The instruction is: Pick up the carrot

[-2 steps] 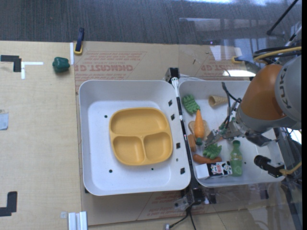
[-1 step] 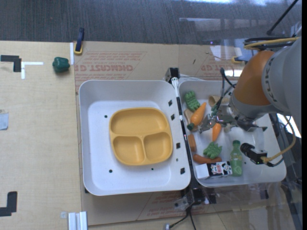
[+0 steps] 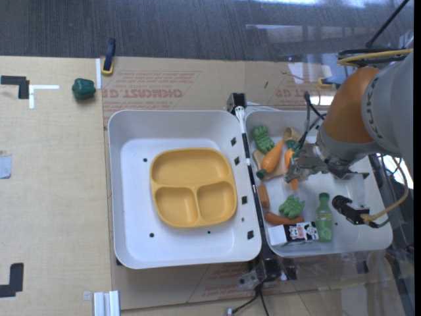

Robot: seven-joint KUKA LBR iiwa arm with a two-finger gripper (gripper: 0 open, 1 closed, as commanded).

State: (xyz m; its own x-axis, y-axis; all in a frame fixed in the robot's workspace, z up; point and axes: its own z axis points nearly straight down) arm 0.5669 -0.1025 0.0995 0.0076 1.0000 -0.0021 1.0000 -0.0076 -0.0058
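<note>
The carrot (image 3: 272,157) is orange and lies at a slant in the upper left of the right bin (image 3: 375,239), just below a green leafy piece (image 3: 263,137). My gripper (image 3: 295,172) reaches down into that bin a short way to the right of the carrot. Small orange bits show right beside the gripper, one at its upper left (image 3: 288,157) and one just under it (image 3: 294,184). What those bits belong to is hidden by the gripper body.
The right bin also holds a broccoli piece (image 3: 291,207), a green bottle (image 3: 323,216), a small milk carton (image 3: 301,232), a sausage (image 3: 264,194) and a red-orange piece (image 3: 280,219). The left bin (image 3: 125,176) bears a yellow divided plate (image 3: 193,186). A green object (image 3: 83,89) sits on the bench at far left.
</note>
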